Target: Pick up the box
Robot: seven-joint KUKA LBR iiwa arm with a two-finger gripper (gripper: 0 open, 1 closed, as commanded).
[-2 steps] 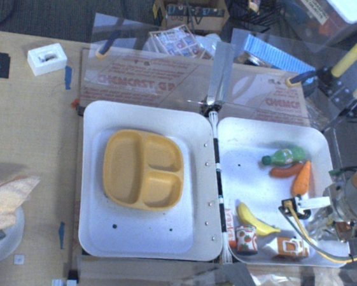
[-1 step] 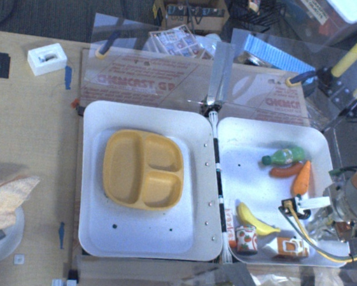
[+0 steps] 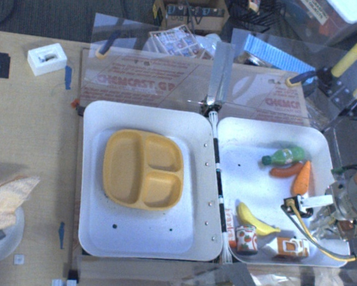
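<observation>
Two small box-like things lie near the front wall of the right bin (image 3: 256,132). One is a red and white box (image 3: 245,239) just below the banana (image 3: 255,220). The other is a white and orange carton (image 3: 291,247), lying flat to its right. My gripper (image 3: 339,220) hangs over the right bin's right side, above and to the right of the carton, and the arm's body partly hides it. Neither box is seen in its grasp.
Also in the right bin are a green bottle (image 3: 285,155), a red sausage-shaped thing (image 3: 286,171) and an orange carrot (image 3: 301,179) at the back right. The left bin (image 3: 91,180) holds a yellow divided plate (image 3: 143,169). A white block (image 3: 46,59) sits on the bench at far left.
</observation>
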